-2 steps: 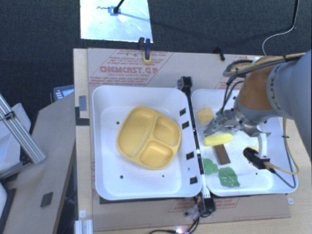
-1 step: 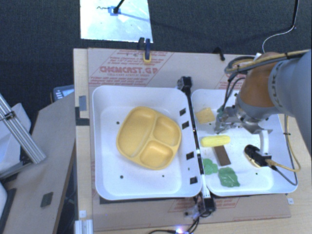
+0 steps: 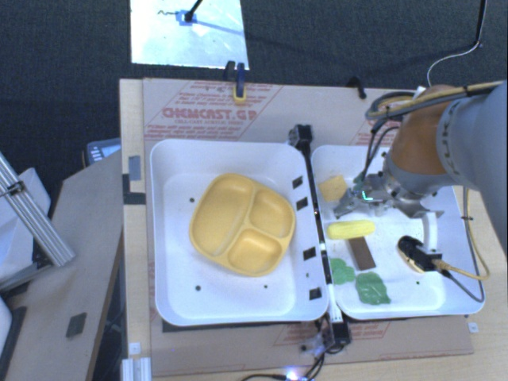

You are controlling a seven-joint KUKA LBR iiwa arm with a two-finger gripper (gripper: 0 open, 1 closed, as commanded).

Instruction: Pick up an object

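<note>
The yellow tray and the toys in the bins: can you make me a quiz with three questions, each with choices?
1. Where is the yellow divided tray?
A. in the left bin
B. in the right bin
C. on the floor

2. How many green pieces lie in the right bin?
A. none
B. two
C. five

3. How does the yellow corn cob lie?
A. standing on end
B. inside the tray
C. flat on the bin floor

Answers:
1. A, the tray rests in the left bin.
2. B, a small green piece and a bigger green piece sit near the front.
3. C, the cob lies on its side, just below the gripper.
</note>
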